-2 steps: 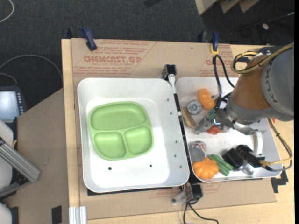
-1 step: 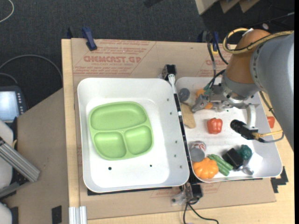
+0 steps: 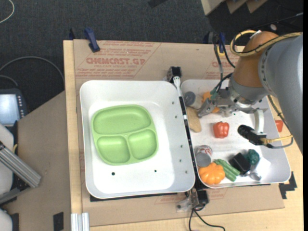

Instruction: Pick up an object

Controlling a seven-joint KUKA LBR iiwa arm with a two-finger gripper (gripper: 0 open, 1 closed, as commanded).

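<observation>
My gripper point(image 3: 212, 107) hangs low over the back left part of the right bin point(image 3: 274, 174), with the grey arm coming in from the right. A small orange thing point(image 3: 207, 96) lies right beside it, partly hidden, and I cannot tell if they touch. A red pepper point(image 3: 221, 129) sits just in front of the gripper, apart from it. A pale wooden piece point(image 3: 194, 122) lies to its left by the bin wall, and a grey round thing point(image 3: 189, 98) lies behind that.
At the right bin's front lie an orange pumpkin-like toy point(image 3: 212, 173), a green stick point(image 3: 226, 170), a black block point(image 3: 239, 162), a dark green thing point(image 3: 252, 156) and a small can point(image 3: 202, 152). The left bin point(image 3: 91, 105) holds a green divided plate point(image 3: 125, 134).
</observation>
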